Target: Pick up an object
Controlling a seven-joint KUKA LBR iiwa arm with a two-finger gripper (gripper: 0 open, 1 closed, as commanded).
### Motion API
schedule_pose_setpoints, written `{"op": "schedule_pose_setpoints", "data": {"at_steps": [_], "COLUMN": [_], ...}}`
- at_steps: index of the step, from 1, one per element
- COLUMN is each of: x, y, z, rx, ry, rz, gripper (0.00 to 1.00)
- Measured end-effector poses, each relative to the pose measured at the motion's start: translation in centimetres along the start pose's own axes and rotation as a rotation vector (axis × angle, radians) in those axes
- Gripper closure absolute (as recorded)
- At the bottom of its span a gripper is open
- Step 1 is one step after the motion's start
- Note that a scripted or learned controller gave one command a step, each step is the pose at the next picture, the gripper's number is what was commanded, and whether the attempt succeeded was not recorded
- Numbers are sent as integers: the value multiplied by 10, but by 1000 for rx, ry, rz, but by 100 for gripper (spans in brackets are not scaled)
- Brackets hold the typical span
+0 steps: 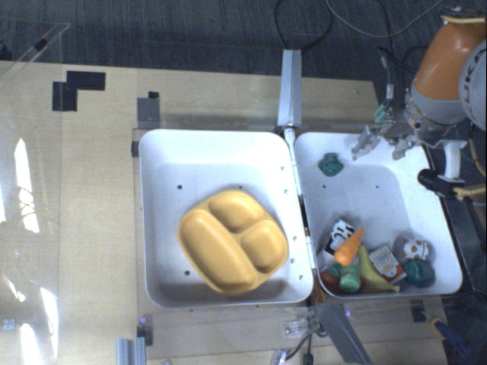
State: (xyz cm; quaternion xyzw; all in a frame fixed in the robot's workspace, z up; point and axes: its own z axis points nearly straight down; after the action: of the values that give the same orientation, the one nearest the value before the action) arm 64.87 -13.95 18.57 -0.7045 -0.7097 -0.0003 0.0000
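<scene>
The right bin [380, 181] holds a small teal lump [330, 163] near its far left corner. A cluster lies along its near edge: an orange carrot [350, 247], a yellow banana [373, 272], a black-and-white piece [340, 234], a green piece [349, 280], a small carton [386, 261] and a teal object [418, 272]. My gripper [383, 147] hangs over the far edge of the right bin, open, with nothing between its fingers. It is to the right of the teal lump and apart from it.
A large yellow bread-shaped object [232, 238] fills the middle of the left bin [163, 173]. A metal divider post [290, 90] stands between the bins at the back. Cables trail behind the bench.
</scene>
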Motion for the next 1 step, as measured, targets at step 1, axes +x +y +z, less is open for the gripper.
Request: {"op": "schedule_pose_setpoints", "data": {"at_steps": [1], "x": [44], "y": [23], "z": [100], "rx": [-8], "ry": [-2], "rz": [-47], "gripper": [0]}}
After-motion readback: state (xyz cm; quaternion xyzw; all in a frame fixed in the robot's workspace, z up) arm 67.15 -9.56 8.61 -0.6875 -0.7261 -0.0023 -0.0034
